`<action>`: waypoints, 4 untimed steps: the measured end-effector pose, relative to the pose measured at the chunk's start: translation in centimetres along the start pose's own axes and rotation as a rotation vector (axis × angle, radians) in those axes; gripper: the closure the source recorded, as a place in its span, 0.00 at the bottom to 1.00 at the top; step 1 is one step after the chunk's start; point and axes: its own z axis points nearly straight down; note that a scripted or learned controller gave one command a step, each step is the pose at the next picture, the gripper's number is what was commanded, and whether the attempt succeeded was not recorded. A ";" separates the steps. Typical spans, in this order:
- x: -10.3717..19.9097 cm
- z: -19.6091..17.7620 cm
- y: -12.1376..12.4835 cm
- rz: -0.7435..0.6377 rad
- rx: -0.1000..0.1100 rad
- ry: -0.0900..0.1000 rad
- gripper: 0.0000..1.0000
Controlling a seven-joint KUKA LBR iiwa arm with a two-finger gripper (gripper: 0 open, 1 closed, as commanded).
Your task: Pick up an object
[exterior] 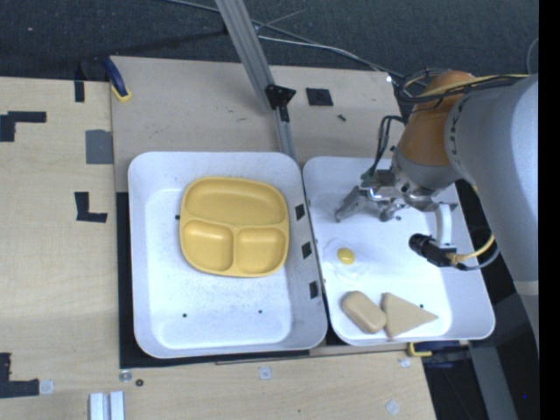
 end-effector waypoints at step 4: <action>-0.4 -18.3 1.4 0.000 -0.006 0.001 1.00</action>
